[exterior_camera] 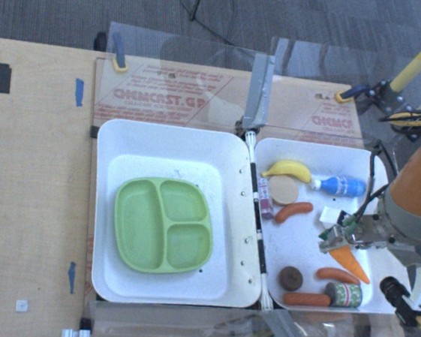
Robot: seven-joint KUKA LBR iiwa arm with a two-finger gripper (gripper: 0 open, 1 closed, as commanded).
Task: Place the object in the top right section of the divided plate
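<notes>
Bench bins (pixel 110 190): green plate (pixel 163 225), toy foods (pixel 288 169).

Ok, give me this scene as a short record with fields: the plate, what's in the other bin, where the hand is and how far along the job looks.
plate: green divided plate in the left bin, nothing in any section
right bin: banana, blue bottle, tan disc, sausages, carrot, brown puck, small can
hand: low over the right bin, just above the carrot
grip: cannot tell whether it holds anything
progress: top right section not yet filled
</notes>
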